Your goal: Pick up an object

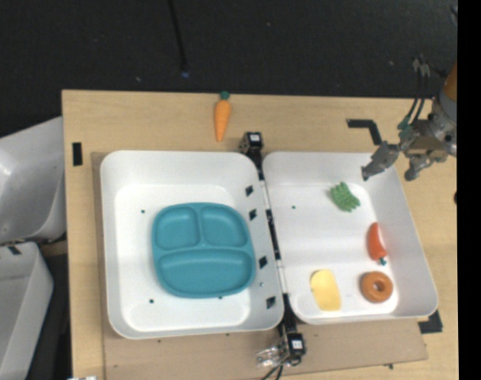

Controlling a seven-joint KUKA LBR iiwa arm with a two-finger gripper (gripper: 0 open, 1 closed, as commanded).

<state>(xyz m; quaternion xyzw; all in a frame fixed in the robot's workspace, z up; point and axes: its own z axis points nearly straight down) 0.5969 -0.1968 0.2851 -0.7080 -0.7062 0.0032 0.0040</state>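
Right now your gripper (pixel 397 163) hangs over the far right corner of the right bin (pixel 303 182), at the view's right edge; its two fingers stand spread apart with nothing between them, one finger (pixel 378 163) angled toward the bin's middle, the other nearer the rim; the wrist and cables show just above it at the frame edge.

Right bin contents, for you to check: a green leafy piece (pixel 345 197) lies nearest the gripper, below and to its left, apart from it; a red-orange oblong piece (pixel 376 241) lies along the right wall; a brown ring-shaped doughnut (pixel 376 286) sits in the near right corner; a yellow piece (pixel 326 290) lies just beside the doughnut, to its left, not touching.

Left bin (pixel 125 212) holds a teal divided plate (pixel 202 249), flat, roughly centred, three compartments visible.

Outside the bins, a toy carrot (pixel 223 116) lies on the wooden bench (pixel 145 117), beyond the left bin's far edge, green tip pointing away from the bins.
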